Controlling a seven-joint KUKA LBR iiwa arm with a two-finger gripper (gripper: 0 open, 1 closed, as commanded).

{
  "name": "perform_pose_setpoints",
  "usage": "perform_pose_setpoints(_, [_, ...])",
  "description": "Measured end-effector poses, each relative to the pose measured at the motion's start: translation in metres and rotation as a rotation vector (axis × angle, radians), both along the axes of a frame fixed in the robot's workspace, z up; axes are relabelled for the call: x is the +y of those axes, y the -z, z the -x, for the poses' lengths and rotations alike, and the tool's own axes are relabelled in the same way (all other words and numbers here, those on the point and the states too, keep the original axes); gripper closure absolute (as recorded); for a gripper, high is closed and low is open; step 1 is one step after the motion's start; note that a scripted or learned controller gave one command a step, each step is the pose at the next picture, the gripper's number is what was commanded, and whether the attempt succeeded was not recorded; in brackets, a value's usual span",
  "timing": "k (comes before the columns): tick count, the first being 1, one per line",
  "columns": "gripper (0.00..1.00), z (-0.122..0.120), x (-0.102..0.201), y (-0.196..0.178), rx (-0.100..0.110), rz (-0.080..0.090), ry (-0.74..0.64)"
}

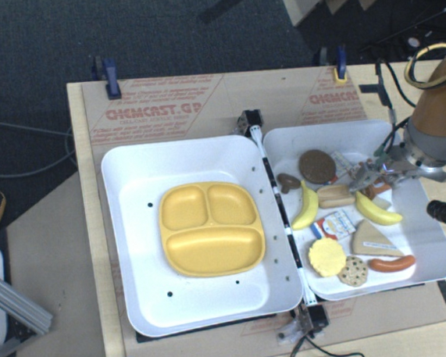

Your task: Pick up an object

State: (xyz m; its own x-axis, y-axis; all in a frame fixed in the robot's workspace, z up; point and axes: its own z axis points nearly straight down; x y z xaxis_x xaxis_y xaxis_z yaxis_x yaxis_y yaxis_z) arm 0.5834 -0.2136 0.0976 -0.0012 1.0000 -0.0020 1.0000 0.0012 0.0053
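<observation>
Two bins (125,222) sit side by side. I see a yellow tray (210,228) in the left one. Toy food fills the right one: two bananas (377,209), a cookie (352,272), a sausage (390,263). My gripper (364,174) hangs at the right, just above a banana. I cannot tell if it is open.

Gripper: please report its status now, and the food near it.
Gripper low in right bin, among food. Grip unclear. Bun and banana beside it. Toys crowded close.
</observation>
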Motion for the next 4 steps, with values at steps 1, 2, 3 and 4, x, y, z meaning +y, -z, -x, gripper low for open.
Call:
perform_pose_setpoints(1, [1.00,0.001,0.000,-0.008,0.001,0.000,0.001])
perform_pose_setpoints(2, [1.00,-0.036,0.055,0.010,-0.005,0.003,-0.004])
perform_pose_setpoints(3, [1.00,-0.047,0.096,0.010,0.017,0.005,0.001])
perform_pose_setpoints(4, [1.00,0.024,0.161,-0.093,0.003,-0.006,-0.004])
